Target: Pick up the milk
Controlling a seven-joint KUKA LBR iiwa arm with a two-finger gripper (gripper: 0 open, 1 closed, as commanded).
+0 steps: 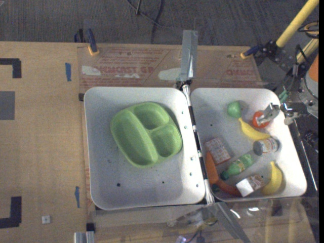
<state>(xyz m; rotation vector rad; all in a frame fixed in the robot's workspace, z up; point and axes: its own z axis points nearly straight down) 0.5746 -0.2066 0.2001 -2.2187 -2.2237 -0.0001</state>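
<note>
The milk point(249, 185), a small white carton, lies in the right bin point(212, 101) near its front edge, touching the lower banana point(274, 178) and just beside a green bottle point(237, 165). The pincer point(274, 111) hangs over the bin's far right part, well apart from the milk, by a red thing point(261, 119) and the upper banana point(251, 130); whether it is open or closed, I cannot tell. A green divided plate point(146, 133) sits in the left bin point(101, 181).
</note>
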